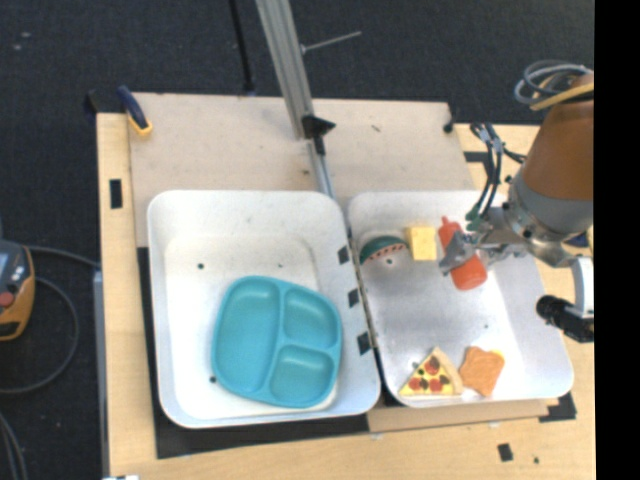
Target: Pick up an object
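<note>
While my end effector (462, 251) hangs low over the right bin (520, 373), it sits right at a small red-orange object (469, 272) near the bin's upper middle, and whether that piece is actually between the tips or merely beneath them I cannot tell from this angle. How wide the end effector stands is equally unclear.

Crowding is the first risk. A yellow block (423, 242) lies just beside the red-orange piece, with a green-and-white ball (381, 250) next to it against the divider; a slightly off-centre close could nudge the block, pinch two things at once, or set the ball rolling.

Shape is the second: the red-orange piece looks rounded and small (a poor match for flat tips, I judge), so it may squirt out sideways or drop on the lift.

A pizza slice toy (432, 375) and an orange piece (483, 369) rest well apart at the near rim, out of harm. The teal divided plate (277, 340) occupies the left bin (180, 238) on the tabletop (220, 143).
</note>
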### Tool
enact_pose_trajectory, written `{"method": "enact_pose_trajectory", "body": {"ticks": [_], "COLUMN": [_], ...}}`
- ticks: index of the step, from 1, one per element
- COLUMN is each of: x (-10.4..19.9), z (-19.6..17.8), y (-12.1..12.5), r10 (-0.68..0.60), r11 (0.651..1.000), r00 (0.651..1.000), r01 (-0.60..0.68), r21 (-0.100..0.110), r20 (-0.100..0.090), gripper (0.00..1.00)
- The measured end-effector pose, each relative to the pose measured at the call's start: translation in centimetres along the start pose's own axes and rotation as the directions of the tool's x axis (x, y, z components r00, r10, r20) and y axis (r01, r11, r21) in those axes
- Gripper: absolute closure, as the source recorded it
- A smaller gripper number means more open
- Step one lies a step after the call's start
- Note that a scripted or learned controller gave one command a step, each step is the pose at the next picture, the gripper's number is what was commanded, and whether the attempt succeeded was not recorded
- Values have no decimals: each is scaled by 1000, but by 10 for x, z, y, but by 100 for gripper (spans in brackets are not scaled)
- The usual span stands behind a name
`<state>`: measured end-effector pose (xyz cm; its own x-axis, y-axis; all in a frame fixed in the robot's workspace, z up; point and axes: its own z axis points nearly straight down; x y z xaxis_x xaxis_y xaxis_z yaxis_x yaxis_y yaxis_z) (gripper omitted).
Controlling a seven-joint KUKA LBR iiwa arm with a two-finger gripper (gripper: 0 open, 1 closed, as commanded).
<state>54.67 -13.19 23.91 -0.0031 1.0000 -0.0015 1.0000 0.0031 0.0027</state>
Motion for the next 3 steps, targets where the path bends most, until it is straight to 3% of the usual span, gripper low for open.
{"method": "enact_pose_trajectory", "body": {"ticks": [3], "x": [150], "z": [-3], "y": [27], "r10": [-5], "r11": [1000], "r00": [1000], "r01": [5], "r21": [2], "r20": [-3], "gripper": [100]}}
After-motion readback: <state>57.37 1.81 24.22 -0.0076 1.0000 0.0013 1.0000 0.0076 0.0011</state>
